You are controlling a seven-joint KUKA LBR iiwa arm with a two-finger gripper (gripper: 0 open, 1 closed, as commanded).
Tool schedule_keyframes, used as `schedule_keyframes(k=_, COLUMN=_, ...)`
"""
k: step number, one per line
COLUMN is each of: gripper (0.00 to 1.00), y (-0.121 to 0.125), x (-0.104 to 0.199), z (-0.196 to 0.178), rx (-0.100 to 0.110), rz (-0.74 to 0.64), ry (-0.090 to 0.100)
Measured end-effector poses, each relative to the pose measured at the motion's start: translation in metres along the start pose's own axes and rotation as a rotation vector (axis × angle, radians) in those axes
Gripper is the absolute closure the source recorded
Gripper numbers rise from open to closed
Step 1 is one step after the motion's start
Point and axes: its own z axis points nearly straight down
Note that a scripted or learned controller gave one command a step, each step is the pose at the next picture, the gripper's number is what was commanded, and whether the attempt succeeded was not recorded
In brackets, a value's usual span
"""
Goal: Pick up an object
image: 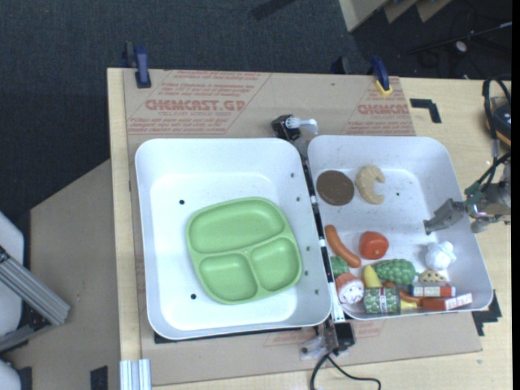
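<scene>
The right bin (406, 157) holds toy foods. A brown round cookie (335, 188) and a beige croissant (372, 183) lie at its far side. Toward the middle are an orange sausage (342, 246) and a red tomato (374, 244). Along the near edge sit a green broccoli piece (396, 270), a white lumpy piece (439, 255) and several small packaged items (431, 293). My gripper (445, 217) reaches in low over the bin's right side, just above the white piece and apart from it. Nothing shows in it.
The left bin (162, 218) carries a green divided plate (242, 249). A small black and white fitting (292, 126) sits behind the bins' shared rim. Blue and yellow clamps (142, 65) hold the brown board at the bench's back. Cables hang at the right edge (497, 112).
</scene>
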Motion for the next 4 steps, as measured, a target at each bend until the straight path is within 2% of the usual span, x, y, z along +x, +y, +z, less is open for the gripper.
schedule_keyframes(k=1, gripper=0.0, y=0.002, x=0.065, z=0.074, rx=0.008, rz=-0.007, ry=0.006)
schedule_keyframes(k=2, gripper=0.0, y=0.001, x=0.078, z=0.113, rx=0.006, rz=-0.001, ry=0.003)
schedule_keyframes(k=3, gripper=0.0, y=0.022, x=0.098, z=0.14, rx=-0.005, rz=-0.001, ry=-0.002)
schedule_keyframes(k=4, gripper=1.0, y=0.02, x=0.099, z=0.13, rx=-0.004, rz=0.001, ry=-0.001)
